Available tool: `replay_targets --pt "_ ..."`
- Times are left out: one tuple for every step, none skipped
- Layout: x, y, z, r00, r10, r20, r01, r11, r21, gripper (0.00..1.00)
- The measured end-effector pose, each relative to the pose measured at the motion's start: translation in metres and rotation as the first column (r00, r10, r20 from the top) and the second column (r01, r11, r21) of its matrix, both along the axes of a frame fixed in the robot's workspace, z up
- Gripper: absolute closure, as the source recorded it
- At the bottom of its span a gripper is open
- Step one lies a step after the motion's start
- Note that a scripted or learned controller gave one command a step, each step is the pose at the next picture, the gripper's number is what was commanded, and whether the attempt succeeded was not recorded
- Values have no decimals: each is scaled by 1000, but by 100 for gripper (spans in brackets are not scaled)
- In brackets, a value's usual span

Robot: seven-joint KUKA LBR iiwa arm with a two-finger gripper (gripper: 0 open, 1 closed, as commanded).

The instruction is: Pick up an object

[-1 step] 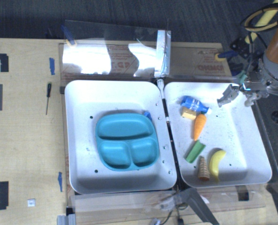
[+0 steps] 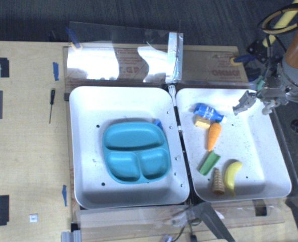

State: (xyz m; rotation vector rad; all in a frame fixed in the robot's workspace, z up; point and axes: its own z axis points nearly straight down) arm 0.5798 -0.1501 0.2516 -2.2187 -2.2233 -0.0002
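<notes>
Tray (image 2: 136,152) in left bin (image 2: 83,135)

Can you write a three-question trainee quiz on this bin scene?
1. True or false: the blue tray lies in the left bin.
2. Which toy touches the banana? A carrot, B brown cob, C blue packet.
3. Fill in: the pincer hangs over the right bin's ____ right corner.

Key: 1 true. 2 B, the brown cob. 3 far.

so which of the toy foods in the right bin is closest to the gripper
The blue packet at the bin's upper left. It lies nearest the gripper; the carrot, green piece and banana sit lower.
</notes>
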Motion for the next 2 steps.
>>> replay_targets --pt "-9 52 -144 999 -42 -14 42 999 2 0" --pt "-8 40 -164 998 -66 5 66 998 1 0"
